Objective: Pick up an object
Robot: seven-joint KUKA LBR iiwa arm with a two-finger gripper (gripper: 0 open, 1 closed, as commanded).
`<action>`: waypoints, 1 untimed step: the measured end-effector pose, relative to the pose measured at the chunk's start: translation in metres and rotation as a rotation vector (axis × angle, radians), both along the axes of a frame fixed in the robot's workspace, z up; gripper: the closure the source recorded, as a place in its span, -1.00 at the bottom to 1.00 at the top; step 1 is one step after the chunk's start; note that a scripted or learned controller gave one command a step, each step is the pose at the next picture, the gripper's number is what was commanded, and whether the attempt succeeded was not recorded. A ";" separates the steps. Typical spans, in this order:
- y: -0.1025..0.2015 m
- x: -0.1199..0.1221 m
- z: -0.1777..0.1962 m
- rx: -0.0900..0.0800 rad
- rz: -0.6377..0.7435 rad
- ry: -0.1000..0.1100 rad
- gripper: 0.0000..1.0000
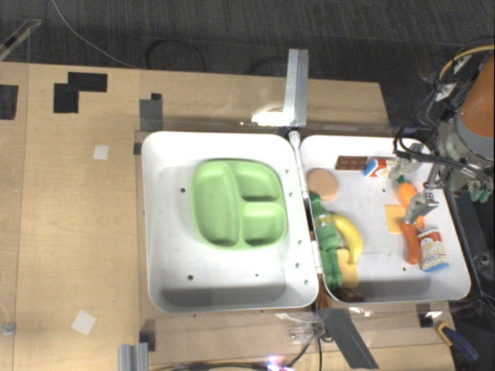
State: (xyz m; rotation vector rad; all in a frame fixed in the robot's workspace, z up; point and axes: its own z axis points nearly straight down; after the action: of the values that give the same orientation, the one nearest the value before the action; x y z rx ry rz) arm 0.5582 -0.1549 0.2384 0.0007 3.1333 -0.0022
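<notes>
On the tabletop (69, 230), the left bin (158, 207) holds a green divided tray (236, 203); the right bin (456, 280) gathers the candidates — banana (348, 234), orange bottle (429, 250); the gripper (421, 205) hovers just above that bottle, whether parted or closed cannot be told.

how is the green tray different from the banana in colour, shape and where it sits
The green tray is pale green; the banana is yellow. The tray is broad, flat and split into compartments; the banana is slim and curved. The tray lies alone in the left bin; the banana lies among other items in the right bin. Both rest flat.
</notes>
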 end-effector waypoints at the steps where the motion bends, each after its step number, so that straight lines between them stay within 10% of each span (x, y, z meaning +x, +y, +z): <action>1: -0.029 -0.041 -0.143 -0.001 0.084 0.000 -1.00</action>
State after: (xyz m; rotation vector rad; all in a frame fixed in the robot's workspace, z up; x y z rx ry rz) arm 0.5172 -0.1836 0.0956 -0.1304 3.1306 -0.0033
